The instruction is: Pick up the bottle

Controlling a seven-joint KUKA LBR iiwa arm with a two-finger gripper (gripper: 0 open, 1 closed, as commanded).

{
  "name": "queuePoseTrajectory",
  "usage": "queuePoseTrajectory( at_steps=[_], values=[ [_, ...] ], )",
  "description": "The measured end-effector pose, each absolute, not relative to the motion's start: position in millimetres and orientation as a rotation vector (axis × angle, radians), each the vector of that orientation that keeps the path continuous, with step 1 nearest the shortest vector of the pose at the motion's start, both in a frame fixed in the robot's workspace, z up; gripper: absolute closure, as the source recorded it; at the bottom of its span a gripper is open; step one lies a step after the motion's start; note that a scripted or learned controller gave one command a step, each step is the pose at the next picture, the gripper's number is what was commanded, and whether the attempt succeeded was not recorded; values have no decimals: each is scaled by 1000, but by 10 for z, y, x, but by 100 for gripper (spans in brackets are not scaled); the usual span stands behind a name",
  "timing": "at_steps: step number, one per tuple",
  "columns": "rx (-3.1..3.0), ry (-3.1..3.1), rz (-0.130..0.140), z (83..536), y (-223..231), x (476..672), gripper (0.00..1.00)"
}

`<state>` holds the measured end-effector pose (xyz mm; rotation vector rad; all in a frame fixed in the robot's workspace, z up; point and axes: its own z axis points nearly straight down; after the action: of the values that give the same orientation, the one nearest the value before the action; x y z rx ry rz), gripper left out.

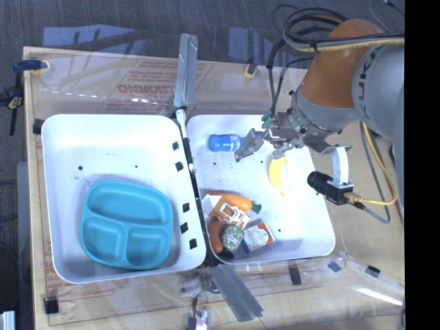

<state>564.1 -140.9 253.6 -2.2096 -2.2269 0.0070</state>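
The bottle is small and blue and lies on its side at the back of the right bin, near the divider. My gripper hangs low over the bin just to the bottle's right, close to its end, pointing left and down toward it. Nothing shows the bottle being lifted; it rests on the bin floor. The grey arm with its orange band comes in from the upper right.
A yellow banana lies right of the gripper. At the bin's front sit an orange carrot-like item and small food packets. The left bin holds a blue divided tray. Cables trail at the right.
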Motion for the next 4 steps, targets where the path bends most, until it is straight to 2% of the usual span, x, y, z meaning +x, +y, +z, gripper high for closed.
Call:
queuePoseTrajectory(
  at_steps=[1,2,3,4],
  values=[
    [-2031,-2391,6,1818,-1305,5073,0],
    [-2344,-2090,5,2519,-1777,4778,0],
    [-2329,-2101,8,1706,-1767,5311,0],
    [-2145,-2291,5,1718,-1461,6348,0]
  ],
)
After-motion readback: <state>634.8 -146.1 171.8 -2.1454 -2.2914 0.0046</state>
